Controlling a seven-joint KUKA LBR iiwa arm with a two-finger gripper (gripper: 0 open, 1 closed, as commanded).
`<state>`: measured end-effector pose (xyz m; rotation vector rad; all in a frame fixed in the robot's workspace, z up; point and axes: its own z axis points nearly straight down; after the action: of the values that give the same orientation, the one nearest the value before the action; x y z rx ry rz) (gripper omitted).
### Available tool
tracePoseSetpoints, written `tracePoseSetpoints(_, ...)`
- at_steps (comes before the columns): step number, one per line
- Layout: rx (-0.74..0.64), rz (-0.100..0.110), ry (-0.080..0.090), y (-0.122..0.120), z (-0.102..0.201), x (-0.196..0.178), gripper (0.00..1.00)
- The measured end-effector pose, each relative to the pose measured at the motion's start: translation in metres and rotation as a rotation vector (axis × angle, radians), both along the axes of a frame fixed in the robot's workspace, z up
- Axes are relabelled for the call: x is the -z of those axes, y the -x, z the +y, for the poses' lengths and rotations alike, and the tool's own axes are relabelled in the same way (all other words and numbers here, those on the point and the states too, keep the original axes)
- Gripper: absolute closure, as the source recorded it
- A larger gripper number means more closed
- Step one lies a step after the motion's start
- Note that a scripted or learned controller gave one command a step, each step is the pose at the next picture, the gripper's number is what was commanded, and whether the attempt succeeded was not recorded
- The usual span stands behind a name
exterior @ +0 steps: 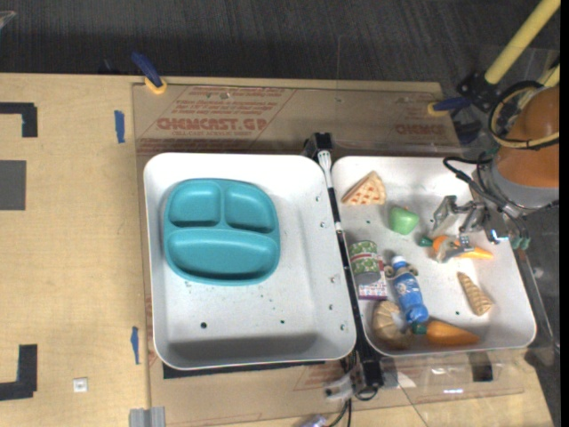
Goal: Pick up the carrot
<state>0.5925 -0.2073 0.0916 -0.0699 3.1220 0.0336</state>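
Hovering over the right bin (526,323), far-right part, w/ my jaws (458,229) low among the toys. Progress, as I judge it: approach prob done, grasp and lift not yet confirmed. There's a small orange piece (455,249) right at my fingertips, w/ a yellow-orange sliver sticking out to the right, but I can't tell if it's pinched between them or just lying under them. How wide the jaws stand I can't tell either; too small and cluttered there.

The carrot (449,333) as I read it is the longer orange tapered thing lying flat at the near edge of the right bin, pointed end to the right, thick end tucked against a round tan item (386,320) and just beside the blue bottle (408,294). Smooth, cone-shaped, orange w/ darker shade at the thick end. It sits well apart from my jaws, toward the near side. So if that's the target, what's left is basically everything: move near, come down, close, lift.

Other stuff in the bin: pizza-like wedge (365,189) far-left, green lump (403,220), a bread-like stick (475,294) on the right. Left bin (240,332) has the teal divided plate (220,229). Both sit on the counter (71,238).
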Motion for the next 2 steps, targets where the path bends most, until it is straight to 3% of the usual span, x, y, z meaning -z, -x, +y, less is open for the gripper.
tracePoseSetpoints(2,-0.684,-0.017,0.021,0.024,-0.001,-0.003,1.0)
